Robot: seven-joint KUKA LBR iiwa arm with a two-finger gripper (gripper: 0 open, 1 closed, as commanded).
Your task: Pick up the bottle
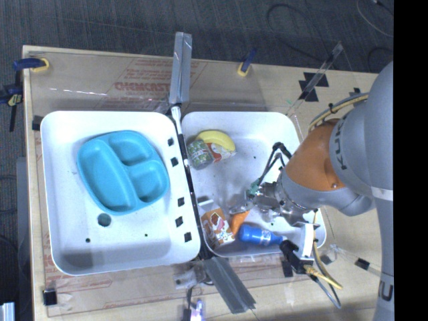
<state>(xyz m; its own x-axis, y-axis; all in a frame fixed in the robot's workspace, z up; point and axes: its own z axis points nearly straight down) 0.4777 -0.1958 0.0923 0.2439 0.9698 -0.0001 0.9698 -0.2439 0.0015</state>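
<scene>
Camera view, looking down at a slant. The bench [100, 79] carries 2 shallow white bins set side by side, with a grey divider bar running between them.

Left bin [60, 199]: holds 1 blue compartment tray [124, 170] with 3 recesses, lying flat in the upper middle of the bin. A small dark green round object [103, 220] lies just below the tray's lower left corner, apart from it.

Right bin [251, 129]: a yellow banana [215, 139] lies near the upper left corner, touching a round greenish can [199, 154] just below and to its left. Near the lower left wall lies an orange printed packet [218, 227]. An orange carrot-shaped item [239, 217] lies just right of the packet. The bottle [261, 235], blue with a white cap end toward the right, lies on its side along the bin's lower wall, just right of the packet and below the orange item.

Arm: grey, with the orange band [317, 159] above the wrist, it reaches in from the right over the right bin. The gripper [262, 196] sits above the bottle, near the orange item. Whether it is released or clenched cannot be determined; no object is visible in its grasp.
</scene>
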